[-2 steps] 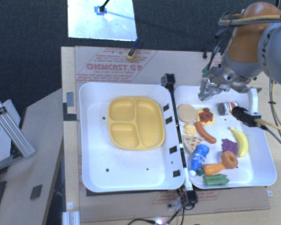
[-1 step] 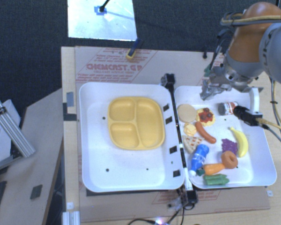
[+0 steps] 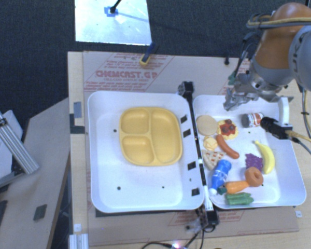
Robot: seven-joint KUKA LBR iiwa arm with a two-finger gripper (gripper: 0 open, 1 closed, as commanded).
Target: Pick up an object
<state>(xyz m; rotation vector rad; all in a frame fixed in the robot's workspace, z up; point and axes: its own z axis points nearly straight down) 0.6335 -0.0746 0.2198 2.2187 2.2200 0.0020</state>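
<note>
My gripper (image 3: 232, 104), grip state indiscernible, hovered above the right white bin (image 3: 293, 165); toy food lay below, the round tan plastic bun (image 3: 207, 124) nearest. A centred, vertical descent was advisable.

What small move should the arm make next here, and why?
Probably lower straight down: the two-finger gripper hangs above the back of the right white bin, nothing visibly between its fingers, and the round tan toy bun and small pizza slice lie just in front.
</note>
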